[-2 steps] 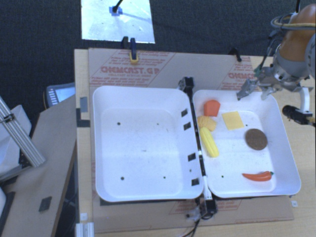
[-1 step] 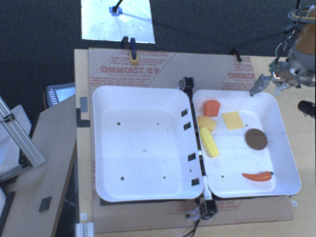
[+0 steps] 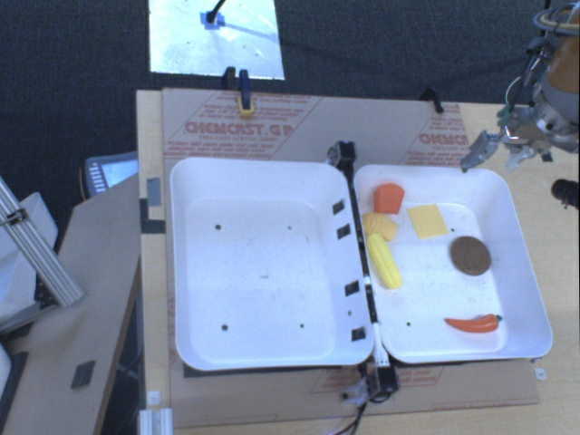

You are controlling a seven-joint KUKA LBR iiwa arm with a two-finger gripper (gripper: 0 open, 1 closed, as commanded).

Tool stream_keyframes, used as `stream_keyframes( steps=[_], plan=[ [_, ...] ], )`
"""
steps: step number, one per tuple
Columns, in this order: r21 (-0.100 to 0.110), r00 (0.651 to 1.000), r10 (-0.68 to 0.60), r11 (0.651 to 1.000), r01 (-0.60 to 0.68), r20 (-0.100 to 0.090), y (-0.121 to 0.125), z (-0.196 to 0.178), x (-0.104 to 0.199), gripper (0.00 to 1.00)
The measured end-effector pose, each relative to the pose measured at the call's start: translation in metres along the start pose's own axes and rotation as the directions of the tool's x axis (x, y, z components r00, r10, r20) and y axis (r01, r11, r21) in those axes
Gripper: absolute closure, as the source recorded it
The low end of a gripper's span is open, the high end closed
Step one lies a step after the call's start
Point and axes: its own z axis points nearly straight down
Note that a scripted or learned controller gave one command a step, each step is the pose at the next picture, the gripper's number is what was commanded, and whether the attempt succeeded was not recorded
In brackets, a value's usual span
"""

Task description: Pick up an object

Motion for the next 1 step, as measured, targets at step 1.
stream_keyframes(
  steps=[1],
  plan=[
    [-0.001, 1.000, -0.001, 1.000, 0.001, 0.000, 0.0001, -0.0273, 0.0001, 0.00]
  ],
)
